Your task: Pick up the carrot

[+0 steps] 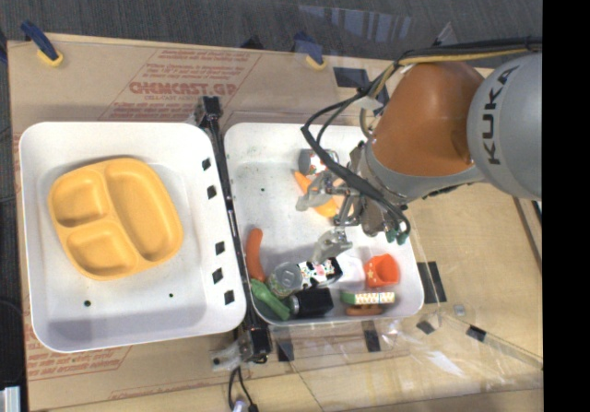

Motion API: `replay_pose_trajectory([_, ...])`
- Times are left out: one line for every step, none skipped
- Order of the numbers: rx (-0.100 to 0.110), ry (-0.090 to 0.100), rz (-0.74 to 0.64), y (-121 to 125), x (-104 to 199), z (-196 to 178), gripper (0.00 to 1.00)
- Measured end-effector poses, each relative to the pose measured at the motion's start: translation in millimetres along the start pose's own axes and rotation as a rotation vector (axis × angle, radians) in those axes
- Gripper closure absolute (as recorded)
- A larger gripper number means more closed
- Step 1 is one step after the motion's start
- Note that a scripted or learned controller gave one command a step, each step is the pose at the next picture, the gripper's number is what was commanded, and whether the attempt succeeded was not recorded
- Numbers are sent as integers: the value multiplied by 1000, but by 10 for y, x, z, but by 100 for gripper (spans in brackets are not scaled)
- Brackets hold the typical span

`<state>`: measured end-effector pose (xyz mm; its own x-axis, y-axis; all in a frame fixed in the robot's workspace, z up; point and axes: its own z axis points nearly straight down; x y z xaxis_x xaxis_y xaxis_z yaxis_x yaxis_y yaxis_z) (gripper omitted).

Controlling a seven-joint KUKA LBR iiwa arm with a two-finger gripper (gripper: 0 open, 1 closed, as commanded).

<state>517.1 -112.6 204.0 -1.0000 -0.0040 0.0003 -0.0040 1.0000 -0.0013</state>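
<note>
- Carrot (253,252) lies in the right bin (267,157), close to its left wall, a slim orange stick pointing roughly up and down the view, untouched.
- Judging by its look, it is a light, stiff toy with a smooth skin that may slip; a grip across its narrow middle seems safest.
- Gripper (324,194) hangs over the middle of the same bin, above an orange piece (323,207); I cannot tell whether it is open or closed, and nothing shows held in it.
- Near the carrot's lower end sit a green item (269,300), a shiny round can (288,277) and a black block (313,301), crowding that end.
- The bin wall just left of the carrot leaves little room on that side.
- An orange cup (382,269) stands further right, well apart.
- The left bin (55,318) holds a yellow divided plate (115,217), out of the way.
</note>
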Motion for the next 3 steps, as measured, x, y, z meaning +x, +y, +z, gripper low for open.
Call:
replay_pose_trajectory([-2,10,80,-452,-440,1036,0])
replay_pose_trajectory([0,-4,68,-423,-491,854,100])
replay_pose_trajectory([-5,-16,59,470,-507,-6,100])
